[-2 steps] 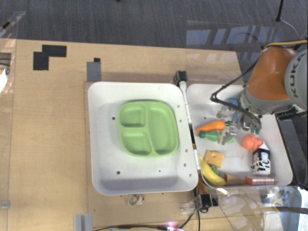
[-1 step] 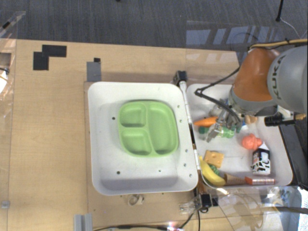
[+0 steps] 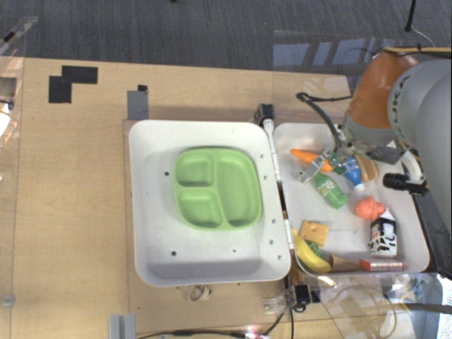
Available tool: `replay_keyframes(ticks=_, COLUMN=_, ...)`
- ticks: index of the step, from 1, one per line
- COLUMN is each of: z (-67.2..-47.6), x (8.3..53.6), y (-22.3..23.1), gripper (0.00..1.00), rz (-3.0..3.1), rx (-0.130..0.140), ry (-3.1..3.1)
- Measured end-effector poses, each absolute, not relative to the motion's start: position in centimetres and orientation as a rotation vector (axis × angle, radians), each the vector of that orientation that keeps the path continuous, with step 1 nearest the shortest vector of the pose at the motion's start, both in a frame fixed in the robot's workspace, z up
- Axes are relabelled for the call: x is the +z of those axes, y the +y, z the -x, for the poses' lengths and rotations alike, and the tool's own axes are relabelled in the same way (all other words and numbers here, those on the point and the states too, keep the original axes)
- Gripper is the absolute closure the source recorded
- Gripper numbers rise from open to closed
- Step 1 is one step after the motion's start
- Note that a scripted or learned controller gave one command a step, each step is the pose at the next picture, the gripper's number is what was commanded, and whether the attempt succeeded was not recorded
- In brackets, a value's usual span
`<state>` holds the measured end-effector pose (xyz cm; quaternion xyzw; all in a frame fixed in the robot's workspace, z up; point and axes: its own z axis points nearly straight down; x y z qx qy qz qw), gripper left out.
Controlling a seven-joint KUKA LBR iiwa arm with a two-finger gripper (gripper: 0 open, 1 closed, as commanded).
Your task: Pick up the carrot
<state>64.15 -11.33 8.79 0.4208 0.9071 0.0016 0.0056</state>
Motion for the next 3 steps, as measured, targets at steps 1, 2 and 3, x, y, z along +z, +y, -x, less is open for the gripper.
replay_keyframes(ticks=1, z=-65.2, x=8.7, y=-9.2, gripper=0.00, rz=-1.792, rx=0.007, ry=2.570)
replay_keyframes(ticks=2, z=-65.5, x=10.1, y=-9.2, gripper=1.00, rz=-1.775, rx=0.010, ry=2.571)
replay_keyframes(ticks=3, z=-66.9, x=19.0, y=1.4, gripper=1.00, rz=-1.958, rx=0.018, ry=2.445)
